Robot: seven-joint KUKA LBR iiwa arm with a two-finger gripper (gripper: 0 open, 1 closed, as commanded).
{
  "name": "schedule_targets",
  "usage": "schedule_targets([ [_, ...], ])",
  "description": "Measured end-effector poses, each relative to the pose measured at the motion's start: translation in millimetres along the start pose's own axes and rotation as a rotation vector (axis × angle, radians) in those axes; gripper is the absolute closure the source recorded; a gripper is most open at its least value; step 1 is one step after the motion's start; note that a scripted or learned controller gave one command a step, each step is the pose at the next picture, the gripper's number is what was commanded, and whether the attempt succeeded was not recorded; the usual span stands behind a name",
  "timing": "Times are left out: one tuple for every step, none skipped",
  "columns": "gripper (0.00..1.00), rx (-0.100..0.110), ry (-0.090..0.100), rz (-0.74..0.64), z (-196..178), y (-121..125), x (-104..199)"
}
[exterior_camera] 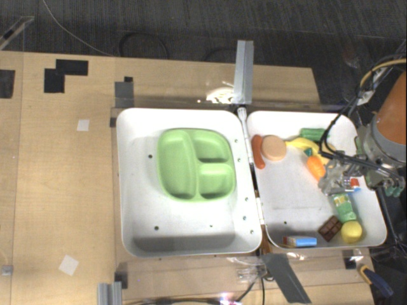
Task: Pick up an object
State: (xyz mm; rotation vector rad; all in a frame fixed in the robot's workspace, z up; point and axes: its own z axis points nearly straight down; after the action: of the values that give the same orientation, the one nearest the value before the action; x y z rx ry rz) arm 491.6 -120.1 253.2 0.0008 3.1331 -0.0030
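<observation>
Hovering low in the right bin, the gripper, whose state I cannot tell, is seemingly reaching for the green bottle; next, descending and closing

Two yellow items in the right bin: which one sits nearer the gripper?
Both lie close, but the lemon-like yellow ball in the right bin's front corner looks slightly nearer the gripper. The yellow banana lies at the far side, beside the round tan piece.

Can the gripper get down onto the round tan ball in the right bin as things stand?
Probably yes. The round tan ball lies uncovered at the top, though a red sausage-shaped piece touches its left side. The gripper hovers to its right, over the orange carrot-shaped toy.
</observation>
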Motion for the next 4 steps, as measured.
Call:
schedule_targets([
  [0.0, -0.003, 0.01, -0.085, 102, -61, -64],
  [0.0, 0.001, -0.009, -0.053, 163, -52, -90],
  [0.0, 0.0, -0.006, -0.149, 166, -56, -180],
  [0.0, -0.001, -0.005, -0.006, 163, -21, -103],
])
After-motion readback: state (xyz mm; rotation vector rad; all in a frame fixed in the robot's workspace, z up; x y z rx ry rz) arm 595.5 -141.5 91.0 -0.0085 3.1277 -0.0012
